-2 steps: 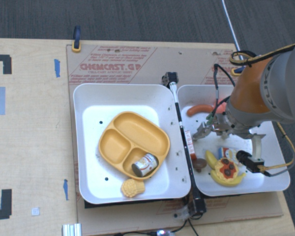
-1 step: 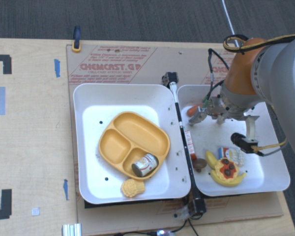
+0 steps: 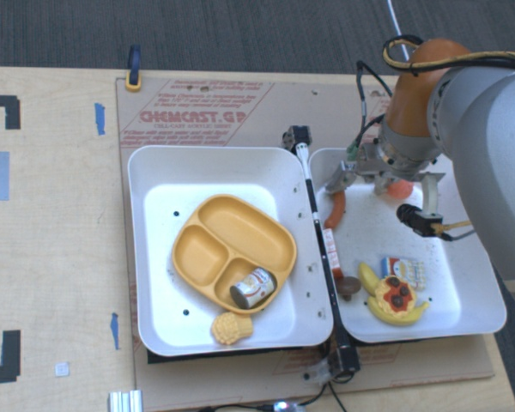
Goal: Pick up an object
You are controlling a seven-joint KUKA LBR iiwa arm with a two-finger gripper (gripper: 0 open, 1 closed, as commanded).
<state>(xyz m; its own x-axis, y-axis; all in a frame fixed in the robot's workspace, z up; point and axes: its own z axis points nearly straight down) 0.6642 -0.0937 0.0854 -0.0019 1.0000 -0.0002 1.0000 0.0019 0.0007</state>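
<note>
Since the task names no particular object, the nearest candidate is the small orange-red piece (image 3: pixel 400 189) lying at the far end of the right bin (image 3: pixel 485 316), directly under the wrist and partly hidden by it, so its shape and long axis cannot be made out. Just left of it, an orange hot-dog-like piece (image 3: pixel 335 210) lies along the bin's left wall, its long axis running roughly from far to near. The gripper (image 3: pixel 393 178) sits low over the orange-red piece; whether it is released, clenched or grasping anything cannot be told from this slanting view. That makes the deciding relation a vertical one: the piece lies straight beneath the hand rather than off to one side, so I judge a lift, not a sideways reach, to be what matters next. Further out, at the near end of the same bin, lie a banana (image 3: pixel 395 303), a small carton (image 3: pixel 405 270) and a brown lump (image 3: pixel 349 287). Across the divider, the left bin (image 3: pixel 154 230) holds a yellow divided plate (image 3: pixel 232 251) with a can (image 3: pixel 254 287) in one compartment, and a yellow corn-like toy (image 3: pixel 230 328) just beside the plate
</note>
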